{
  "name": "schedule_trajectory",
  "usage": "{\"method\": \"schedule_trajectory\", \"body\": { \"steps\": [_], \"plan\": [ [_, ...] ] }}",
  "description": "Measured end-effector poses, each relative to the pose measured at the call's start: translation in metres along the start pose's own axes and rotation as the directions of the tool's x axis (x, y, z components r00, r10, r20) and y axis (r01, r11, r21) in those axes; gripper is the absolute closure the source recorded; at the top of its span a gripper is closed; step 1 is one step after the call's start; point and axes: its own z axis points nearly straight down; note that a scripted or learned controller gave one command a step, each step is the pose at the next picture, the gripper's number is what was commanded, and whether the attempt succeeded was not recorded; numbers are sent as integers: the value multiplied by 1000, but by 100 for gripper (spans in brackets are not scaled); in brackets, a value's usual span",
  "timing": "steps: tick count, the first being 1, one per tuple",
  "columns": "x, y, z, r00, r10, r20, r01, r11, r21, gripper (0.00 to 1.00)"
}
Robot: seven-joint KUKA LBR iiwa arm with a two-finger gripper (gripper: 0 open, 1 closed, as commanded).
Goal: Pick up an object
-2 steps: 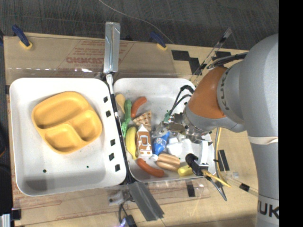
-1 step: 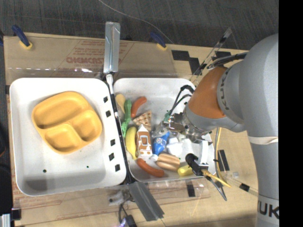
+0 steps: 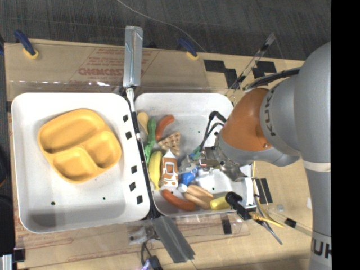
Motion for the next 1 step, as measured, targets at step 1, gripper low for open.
{"method": "schedule_trajectory", "body": {
  "steps": [1],
  "plan": [
    [19,17,-44,998,-62,0,62,998,-1,0]
  ]
}}
